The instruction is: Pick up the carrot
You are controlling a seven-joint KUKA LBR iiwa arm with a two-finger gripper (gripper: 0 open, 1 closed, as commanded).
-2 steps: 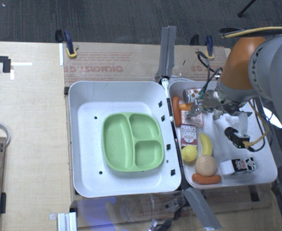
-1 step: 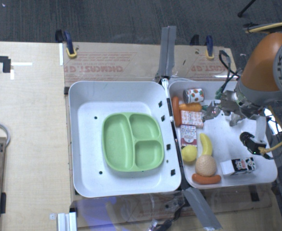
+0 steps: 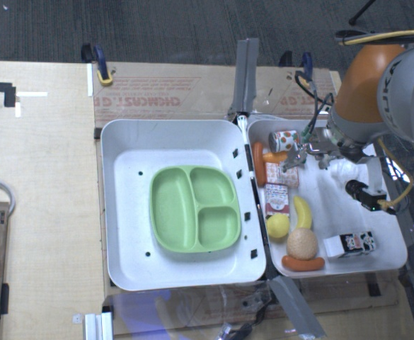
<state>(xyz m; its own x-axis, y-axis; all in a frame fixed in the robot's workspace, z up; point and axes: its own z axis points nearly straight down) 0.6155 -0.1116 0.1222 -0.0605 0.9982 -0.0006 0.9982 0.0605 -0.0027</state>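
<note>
Your tool (image 3: 307, 151) hovered at the right bin's (image 3: 391, 257) 11 o'clock corner, its grip impossible to tell, while the carrot (image 3: 259, 164) lay along that bin's 9 o'clock wall, just beside it.

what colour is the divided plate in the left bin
Light green: the divided plate, seen best in the camera view, lies in the left bin.

Crowded along the right bin's (image 3: 398, 250) left wall (image 3: 253, 183): carrot (image 3: 259, 163) pressed against it, carton (image 3: 276, 196), lemon (image 3: 278, 226), banana (image 3: 303, 211) just beside. Open white floor right of the banana. Gripper (image 3: 307, 152), perhaps touching the can (image 3: 285, 141), crowding the carrot's upper end.
</note>
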